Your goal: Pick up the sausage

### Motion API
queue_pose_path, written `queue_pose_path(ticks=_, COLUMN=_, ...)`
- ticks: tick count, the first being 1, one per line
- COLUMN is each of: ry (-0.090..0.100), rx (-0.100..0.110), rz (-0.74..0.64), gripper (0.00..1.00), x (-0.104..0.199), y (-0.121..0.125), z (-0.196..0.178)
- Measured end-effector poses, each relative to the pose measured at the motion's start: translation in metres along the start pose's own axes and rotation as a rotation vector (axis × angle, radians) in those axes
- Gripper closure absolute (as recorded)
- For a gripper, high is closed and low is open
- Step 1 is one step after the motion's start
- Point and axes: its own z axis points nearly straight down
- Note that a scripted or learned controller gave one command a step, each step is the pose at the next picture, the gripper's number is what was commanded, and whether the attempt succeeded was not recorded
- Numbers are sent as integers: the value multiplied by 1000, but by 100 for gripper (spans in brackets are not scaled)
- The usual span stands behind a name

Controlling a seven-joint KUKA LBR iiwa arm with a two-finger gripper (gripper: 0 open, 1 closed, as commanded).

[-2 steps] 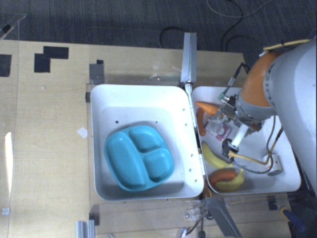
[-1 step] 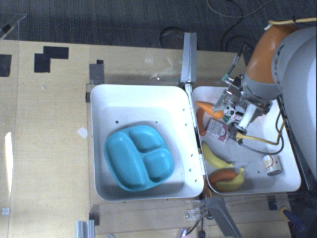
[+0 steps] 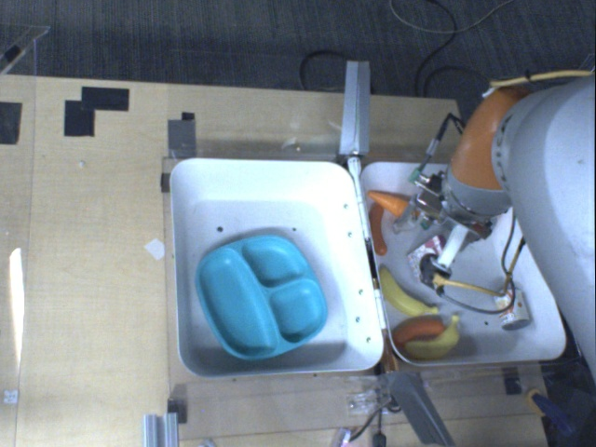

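The sausage is a slim reddish-brown stick lying along the left wall of the right bin, just below an orange carrot. My gripper hangs low over the upper middle of that bin. It is a short way right of the sausage and level with it, and nothing can be seen in it. The wrist and orange band above hide how the jaws stand.
A yellow banana lies below the gripper. A red-orange oblong thing rests on another yellow fruit at the bin's front. The left bin holds a blue divided plate. A metal divider post stands between the bins at the back.
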Motion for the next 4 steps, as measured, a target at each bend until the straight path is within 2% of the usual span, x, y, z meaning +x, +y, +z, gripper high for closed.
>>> queue_pose_path(ticks=1, ry=1, rx=-2, rz=-51, gripper=0, x=14, y=-29, z=-91)
queue_pose_path(ticks=2, ry=0, rx=-1, rz=-147, gripper=0, x=2, y=1, z=0)
queue_pose_path(ticks=3, ry=3, rx=-7, rz=-201, gripper=0, x=-7, y=-15, z=7)
queue_pose_path(ticks=4, ry=2, rx=-4, rz=-95, gripper=0, x=3, y=-1, z=7)
